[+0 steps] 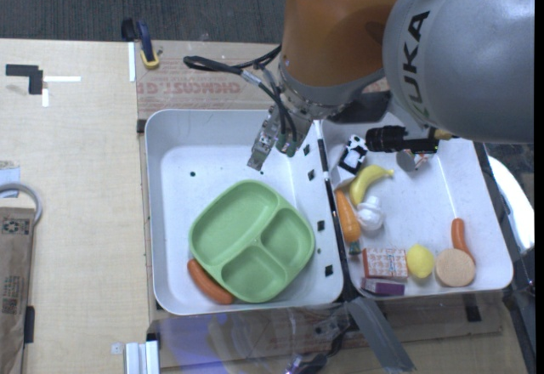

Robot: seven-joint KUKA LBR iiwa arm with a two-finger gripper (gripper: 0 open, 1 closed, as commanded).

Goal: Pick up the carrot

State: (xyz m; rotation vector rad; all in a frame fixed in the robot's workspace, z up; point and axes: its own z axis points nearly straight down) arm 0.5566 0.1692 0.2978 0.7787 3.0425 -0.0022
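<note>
- Carrot [347, 216] lies at the right bin's [489, 194] left wall, beside the banana [369, 181].
- End effector [276, 139] hangs over the left bin [170, 194], far of the plate [252, 241]; its grip state cannot be told.
- Advice: cross right, descend along the carrot, clear of the wall.
- Carrot's near end is hard to make out.

We see the gripper [274, 143] hanging over the back edge of the left bin [166, 194], nothing between its fingers. A green divided plate [252, 240] lies toward that bin's front, with a sausage [209, 282] at its front left edge. In the right bin [493, 219], the carrot [347, 216] lies along the left wall, beside a banana [368, 181]. A lemon [420, 261] and a round cookie [456, 268] sit near the front edge.
</note>
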